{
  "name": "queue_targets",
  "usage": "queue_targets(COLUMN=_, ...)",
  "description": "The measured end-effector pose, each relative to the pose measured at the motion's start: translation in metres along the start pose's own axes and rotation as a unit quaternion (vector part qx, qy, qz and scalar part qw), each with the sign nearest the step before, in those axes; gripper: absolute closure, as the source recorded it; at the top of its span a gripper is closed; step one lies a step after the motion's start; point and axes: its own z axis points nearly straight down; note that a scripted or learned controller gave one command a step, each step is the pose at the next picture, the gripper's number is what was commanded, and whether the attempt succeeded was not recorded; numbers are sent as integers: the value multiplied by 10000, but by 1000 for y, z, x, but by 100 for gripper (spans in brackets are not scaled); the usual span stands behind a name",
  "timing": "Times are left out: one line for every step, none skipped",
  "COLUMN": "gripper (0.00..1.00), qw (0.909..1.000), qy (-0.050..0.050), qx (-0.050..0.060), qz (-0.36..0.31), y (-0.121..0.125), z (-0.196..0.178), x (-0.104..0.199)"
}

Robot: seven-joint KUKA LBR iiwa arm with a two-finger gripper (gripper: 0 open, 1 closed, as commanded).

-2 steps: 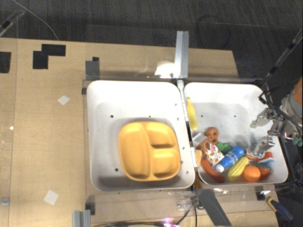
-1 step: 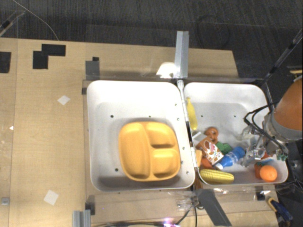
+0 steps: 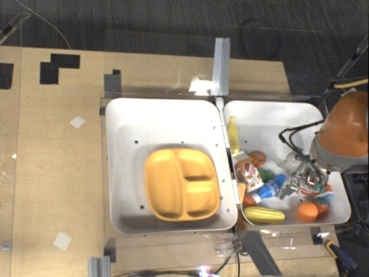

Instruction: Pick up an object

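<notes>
The gripper [image 3: 304, 180] hangs low in the right bin [image 3: 271, 117] (I cannot tell how it is set), just above an orange [image 3: 308, 211]. A blue bottle [image 3: 270, 189] and corn cob [image 3: 264, 214] lie nearby; a yellow tray [image 3: 181, 183] sits in the left bin [image 3: 130, 126].

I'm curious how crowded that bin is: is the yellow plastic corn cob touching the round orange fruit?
Apart. The camera view shows the yellow plastic corn cob lying along the near wall, with a strip of white bin floor between its tip and the round orange fruit.
</notes>
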Motion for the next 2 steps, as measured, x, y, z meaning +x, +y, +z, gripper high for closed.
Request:
queue_targets(gripper=0, qw=9862, qy=11, qx=-2, qz=1655, y=47, z=2, x=-51)
queue_targets(gripper=100, qw=9870, qy=-41, qx=-18, qz=1608, y=49, z=-12, x=-54)
